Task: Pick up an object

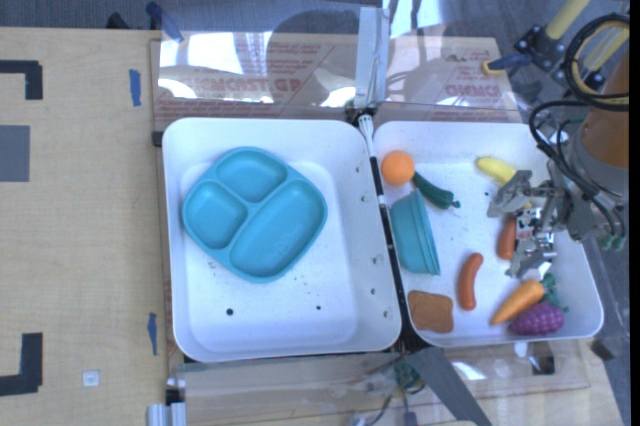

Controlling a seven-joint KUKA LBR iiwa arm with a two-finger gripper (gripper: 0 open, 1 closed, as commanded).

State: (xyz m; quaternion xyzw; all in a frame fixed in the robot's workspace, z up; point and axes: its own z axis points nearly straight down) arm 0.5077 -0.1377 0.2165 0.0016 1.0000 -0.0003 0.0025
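My gripper (520,229) reaches into the right bin (590,314) from the right, low over its right side. Its two grey fingers (508,194) stand apart, open, one toward the back and one toward the front. A small red sausage (507,237) lies on the bin floor between them; whether they touch it I cannot tell. Just in front lie an orange carrot (517,302) and purple grapes (539,319). A yellow banana (494,168) lies just behind the gripper.
Also in the right bin: an orange ball (397,167), a green vegetable (434,190), a tilted teal dish (413,234), a second red sausage (467,280) and a brown bread slice (431,311). The left bin (200,324) holds a blue divided plate (254,212).
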